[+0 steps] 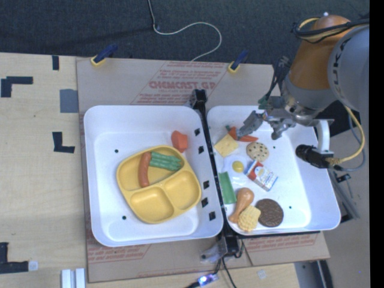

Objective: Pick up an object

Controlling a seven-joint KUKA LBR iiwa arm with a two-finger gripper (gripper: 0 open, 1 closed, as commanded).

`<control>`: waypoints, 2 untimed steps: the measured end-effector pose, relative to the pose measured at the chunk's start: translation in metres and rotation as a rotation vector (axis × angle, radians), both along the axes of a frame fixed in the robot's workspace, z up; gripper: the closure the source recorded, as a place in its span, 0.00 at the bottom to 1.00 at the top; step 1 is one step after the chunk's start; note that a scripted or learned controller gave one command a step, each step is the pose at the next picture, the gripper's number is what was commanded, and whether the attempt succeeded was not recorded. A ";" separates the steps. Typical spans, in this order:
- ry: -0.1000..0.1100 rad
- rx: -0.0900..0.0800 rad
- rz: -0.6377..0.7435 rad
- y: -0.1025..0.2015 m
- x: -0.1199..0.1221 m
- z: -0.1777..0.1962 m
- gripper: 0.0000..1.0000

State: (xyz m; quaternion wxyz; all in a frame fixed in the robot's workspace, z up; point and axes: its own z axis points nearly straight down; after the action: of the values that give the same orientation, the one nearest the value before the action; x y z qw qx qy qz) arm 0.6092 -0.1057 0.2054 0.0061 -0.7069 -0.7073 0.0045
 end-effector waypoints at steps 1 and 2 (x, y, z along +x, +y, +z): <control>-0.009 -0.001 0.002 0.000 0.002 0.005 0.00; -0.002 -0.001 0.002 0.006 -0.008 -0.055 0.00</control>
State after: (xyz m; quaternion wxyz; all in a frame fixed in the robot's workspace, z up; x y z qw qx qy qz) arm 0.6012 -0.0995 0.1501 0.0050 -0.7063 -0.7079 0.0040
